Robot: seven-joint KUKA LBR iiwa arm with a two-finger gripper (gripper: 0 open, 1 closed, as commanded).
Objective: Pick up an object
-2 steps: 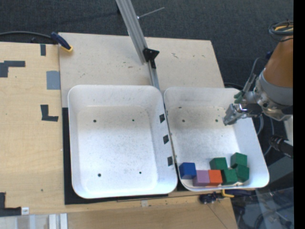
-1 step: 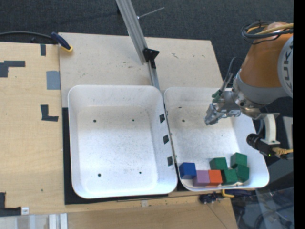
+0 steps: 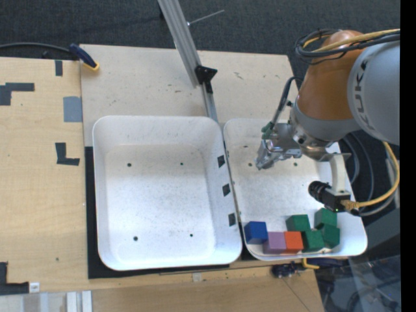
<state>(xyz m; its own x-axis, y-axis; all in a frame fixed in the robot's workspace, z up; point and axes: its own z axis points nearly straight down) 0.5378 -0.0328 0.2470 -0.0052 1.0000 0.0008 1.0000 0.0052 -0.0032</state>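
Blocks bunched in the right bin's near corner, gripper up above them.

Blue block (image 3: 256, 231), purple block (image 3: 277, 241), orange block (image 3: 294, 240) and green blocks (image 3: 313, 230) sit touching along the near wall of the right bin (image 3: 260, 129). The gripper (image 3: 265, 162) hangs over the bin's bare far half, well apart from them; whether its fingers are apart or together I cannot tell. The left bin (image 3: 104, 194) sits alongside.
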